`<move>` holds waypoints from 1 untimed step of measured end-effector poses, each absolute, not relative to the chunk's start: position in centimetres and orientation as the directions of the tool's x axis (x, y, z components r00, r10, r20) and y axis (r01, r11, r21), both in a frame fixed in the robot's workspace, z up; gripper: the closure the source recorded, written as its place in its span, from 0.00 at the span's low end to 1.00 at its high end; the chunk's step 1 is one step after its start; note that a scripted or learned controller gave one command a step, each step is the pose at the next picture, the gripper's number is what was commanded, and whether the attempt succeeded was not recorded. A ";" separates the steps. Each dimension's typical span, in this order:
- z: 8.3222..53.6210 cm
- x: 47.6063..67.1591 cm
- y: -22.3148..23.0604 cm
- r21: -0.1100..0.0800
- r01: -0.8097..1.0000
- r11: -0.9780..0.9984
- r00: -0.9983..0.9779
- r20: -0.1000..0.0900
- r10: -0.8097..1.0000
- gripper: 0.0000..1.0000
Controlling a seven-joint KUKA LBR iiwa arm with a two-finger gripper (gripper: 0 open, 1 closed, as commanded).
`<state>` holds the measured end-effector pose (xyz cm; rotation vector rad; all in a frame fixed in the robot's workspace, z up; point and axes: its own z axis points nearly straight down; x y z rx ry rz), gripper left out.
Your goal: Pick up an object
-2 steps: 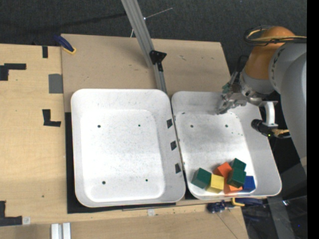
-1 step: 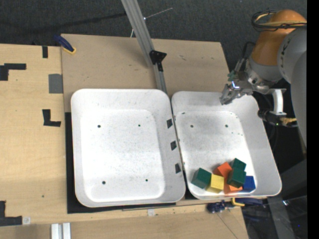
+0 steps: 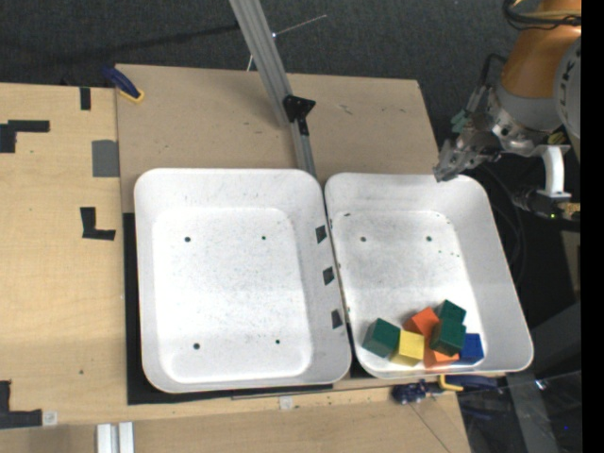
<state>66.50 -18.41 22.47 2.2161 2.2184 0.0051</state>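
You can't tell how your tool (image 3: 451, 165) is set, and the blocks (image 3: 427, 334) crowd the right bin's (image 3: 500, 253) near corner, inviting a jammed grasp.

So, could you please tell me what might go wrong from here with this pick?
The blocks are packed together in the near corner of the right bin, so the pincer may struggle to slip around one alone.
They sit against the bin's wall, which could block a descent.
The pincer hangs at the bin's far rim, so a low move toward the pile might clip it.
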 end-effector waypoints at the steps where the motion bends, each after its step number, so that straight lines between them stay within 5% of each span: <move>1: 23.1 66.5 -18.4 0.001 1.000 0.001 -0.001 0.000 1.000 1.00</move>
